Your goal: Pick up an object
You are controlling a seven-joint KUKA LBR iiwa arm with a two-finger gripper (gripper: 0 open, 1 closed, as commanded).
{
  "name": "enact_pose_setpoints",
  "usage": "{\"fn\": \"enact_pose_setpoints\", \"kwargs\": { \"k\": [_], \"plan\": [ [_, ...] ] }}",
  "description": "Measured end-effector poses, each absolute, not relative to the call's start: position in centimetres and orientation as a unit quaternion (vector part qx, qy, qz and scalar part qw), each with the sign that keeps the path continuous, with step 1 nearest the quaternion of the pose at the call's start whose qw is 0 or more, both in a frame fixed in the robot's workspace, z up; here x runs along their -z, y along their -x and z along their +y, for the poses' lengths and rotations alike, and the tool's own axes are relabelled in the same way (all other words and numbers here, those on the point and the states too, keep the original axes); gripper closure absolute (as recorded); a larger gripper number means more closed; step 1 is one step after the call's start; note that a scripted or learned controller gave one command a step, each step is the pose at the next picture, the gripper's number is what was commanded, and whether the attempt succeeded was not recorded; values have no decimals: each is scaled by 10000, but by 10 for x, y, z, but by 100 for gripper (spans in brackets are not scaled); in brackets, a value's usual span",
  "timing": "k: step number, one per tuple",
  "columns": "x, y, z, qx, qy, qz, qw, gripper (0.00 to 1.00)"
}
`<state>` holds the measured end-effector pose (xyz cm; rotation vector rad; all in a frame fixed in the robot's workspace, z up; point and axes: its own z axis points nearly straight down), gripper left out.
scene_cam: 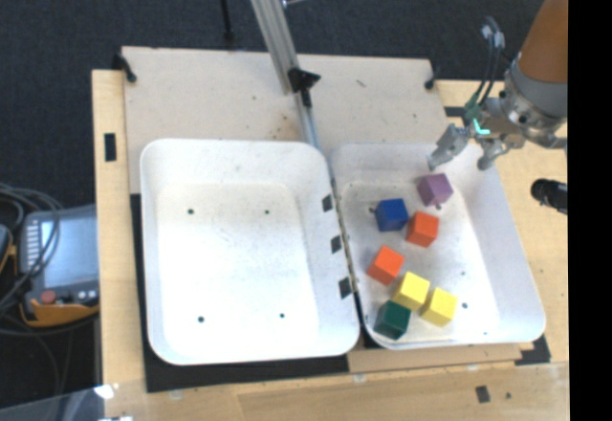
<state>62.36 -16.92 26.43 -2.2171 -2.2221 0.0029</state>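
Hovering above the right white bin (497, 247), our two-finger gripper (469, 153) has its jaws spread apart, holding nothing. The small purple cube (435, 188) lies just below them among other coloured blocks; the pick is not yet made.

light: even, bright, diffuse | shadows: faint, soft | glare: white bins (239, 161) slightly washed | focus: overall soft, lo-res

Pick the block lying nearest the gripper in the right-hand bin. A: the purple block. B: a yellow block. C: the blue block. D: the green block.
A: the purple block sits at the far end of the cluster, just below the gripper, while the green block lies farthest from it.
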Motion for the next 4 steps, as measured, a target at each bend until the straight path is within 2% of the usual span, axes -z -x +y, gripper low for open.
{"fn": "enact_pose_setpoints", "kwargs": {
  "k": [1, 2, 3, 4],
  "plan": [
    [-267, -624, -169, -3, 7057, -7085, -8, 0],
    [-206, -617, -171, -23, 7070, -7072, 14, 0],
    [-163, -620, -175, -17, 7073, -7070, 3, 0],
    [-125, -616, -174, 29, 7072, -7070, -24, 0]
  ]
}}
